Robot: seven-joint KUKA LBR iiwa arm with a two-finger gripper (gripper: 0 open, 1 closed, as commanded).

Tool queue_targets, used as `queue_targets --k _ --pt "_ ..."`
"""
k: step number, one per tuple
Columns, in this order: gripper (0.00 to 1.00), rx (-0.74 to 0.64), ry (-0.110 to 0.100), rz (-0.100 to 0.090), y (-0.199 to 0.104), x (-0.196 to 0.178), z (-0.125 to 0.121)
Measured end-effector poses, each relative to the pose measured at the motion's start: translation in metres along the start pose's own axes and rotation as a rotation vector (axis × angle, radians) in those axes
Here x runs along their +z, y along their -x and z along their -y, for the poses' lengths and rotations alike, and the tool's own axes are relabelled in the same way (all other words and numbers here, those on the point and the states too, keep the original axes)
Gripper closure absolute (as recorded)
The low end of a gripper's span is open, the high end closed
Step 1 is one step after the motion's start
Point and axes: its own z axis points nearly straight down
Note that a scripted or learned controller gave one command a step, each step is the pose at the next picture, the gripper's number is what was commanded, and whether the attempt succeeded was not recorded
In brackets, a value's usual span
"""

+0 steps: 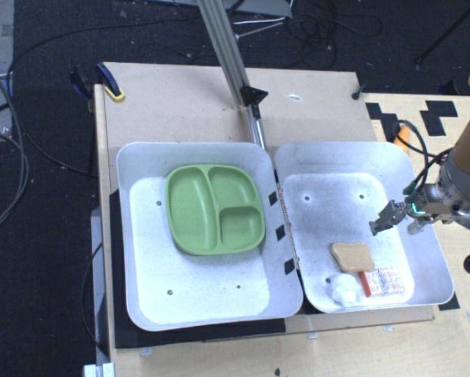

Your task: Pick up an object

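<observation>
While the green plate (216,209) lies at nine o'clock, the gripper (389,218), finger state undetermined, is seen above the tan block (352,257).

I see a green plate (216,209) flat in the left bin; a tan block (352,256), white wad (345,289) and red-printed packet (386,281) lie clustered in the right bin.

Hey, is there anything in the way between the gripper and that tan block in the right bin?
Nothing visible. The gripper sits over the right bin, up and to the right of the tan block, with bare bin floor between them. The white object and red-and-white packet lie beyond the block.
</observation>
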Motion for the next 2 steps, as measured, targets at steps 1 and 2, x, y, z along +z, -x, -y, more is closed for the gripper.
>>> queue_targets --k 1,2 --pt "0.00 0.000 0.001 0.000 0.000 -0.001 0.000" --pt "0.00 0.002 -0.005 -0.001 0.002 0.062 0.006"
